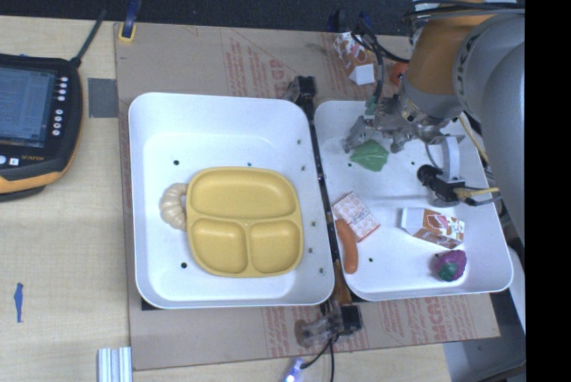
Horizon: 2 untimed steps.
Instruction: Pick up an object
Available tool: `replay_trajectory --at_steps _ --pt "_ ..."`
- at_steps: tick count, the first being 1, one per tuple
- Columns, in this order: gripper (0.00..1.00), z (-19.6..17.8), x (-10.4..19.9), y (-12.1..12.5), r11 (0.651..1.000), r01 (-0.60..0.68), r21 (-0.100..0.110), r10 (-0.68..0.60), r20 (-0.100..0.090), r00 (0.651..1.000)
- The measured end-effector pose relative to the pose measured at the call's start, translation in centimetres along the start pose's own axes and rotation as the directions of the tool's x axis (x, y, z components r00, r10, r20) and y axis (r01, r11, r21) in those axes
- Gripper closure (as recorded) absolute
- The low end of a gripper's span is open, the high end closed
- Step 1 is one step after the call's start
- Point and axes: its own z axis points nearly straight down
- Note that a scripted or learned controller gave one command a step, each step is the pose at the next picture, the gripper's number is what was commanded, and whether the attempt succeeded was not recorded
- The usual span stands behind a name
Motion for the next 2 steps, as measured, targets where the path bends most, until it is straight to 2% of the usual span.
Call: replay_trajectory --at_steps 1,2 --pt "0.00 0.0 -1.4 0.0 1.000 -0.003 -0.003 0.003 0.001 1.000" --pt "0.00 0.0 -0.2 0.0 1.000 -0.001 0.000 0.001 0.000 1.000"
